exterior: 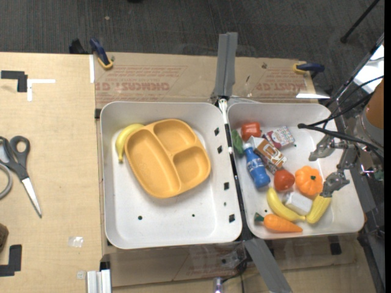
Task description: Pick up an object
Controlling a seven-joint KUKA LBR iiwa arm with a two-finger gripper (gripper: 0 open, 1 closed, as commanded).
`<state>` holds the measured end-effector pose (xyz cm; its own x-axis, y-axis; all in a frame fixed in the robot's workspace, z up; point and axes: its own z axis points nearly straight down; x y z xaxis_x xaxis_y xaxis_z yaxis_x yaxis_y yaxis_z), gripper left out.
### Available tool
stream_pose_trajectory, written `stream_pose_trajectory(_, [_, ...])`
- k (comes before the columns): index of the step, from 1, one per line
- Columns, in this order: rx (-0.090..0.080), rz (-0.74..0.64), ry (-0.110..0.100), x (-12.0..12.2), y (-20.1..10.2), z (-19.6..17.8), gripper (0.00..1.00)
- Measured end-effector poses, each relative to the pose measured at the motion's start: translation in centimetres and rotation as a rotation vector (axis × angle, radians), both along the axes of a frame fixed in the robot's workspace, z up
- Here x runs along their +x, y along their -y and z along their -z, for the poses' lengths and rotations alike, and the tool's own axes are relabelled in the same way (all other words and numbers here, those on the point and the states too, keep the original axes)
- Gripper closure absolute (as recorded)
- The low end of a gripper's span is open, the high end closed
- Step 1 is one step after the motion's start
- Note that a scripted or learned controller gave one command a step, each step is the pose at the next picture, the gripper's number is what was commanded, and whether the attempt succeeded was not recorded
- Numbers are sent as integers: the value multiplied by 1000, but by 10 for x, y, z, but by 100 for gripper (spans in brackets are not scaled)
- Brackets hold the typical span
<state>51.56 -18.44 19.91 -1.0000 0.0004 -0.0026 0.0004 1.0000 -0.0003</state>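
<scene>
From my remote feed the arm is mostly a blur at the right edge. I can see a curved patch of the orange band (374, 110) and grey casing around it. Thin black cables (330, 127) loop out from the wrist, over pale metal brackets. The silver-grey metal two-finger end effector (331, 167) has slim, angular fingers (335, 181) with darker tips. Screws and markings are too small for me to make out.

Two shallow white bins (165, 237) look like smooth, slightly glossy plastic. A yellow-orange divided plate (168, 157) has a matt plastic look. The small toy foods, such as the round orange pumpkin (308, 180) and blue bottle (257, 168), appear shiny plastic. Light wooden bench (46, 157), smooth. Brown printed cardboard (156, 84), dull. Scissors (24, 173) with grey handles and bright metal blades.
</scene>
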Motion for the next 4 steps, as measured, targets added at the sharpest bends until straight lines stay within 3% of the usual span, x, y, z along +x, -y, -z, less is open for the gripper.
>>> stream_pose_trajectory(1, [-9, 12, 29, 44, -30, 84, 0])
stream_pose_trajectory(2, [-11, 94, 28, 71, -83, 91, 0])
stream_pose_trajectory(3, [0, 367, 2, -13, -82, 106, 0])
stream_pose_trajectory(4, [-2, 365, 5, -12, -82, 97, 100])
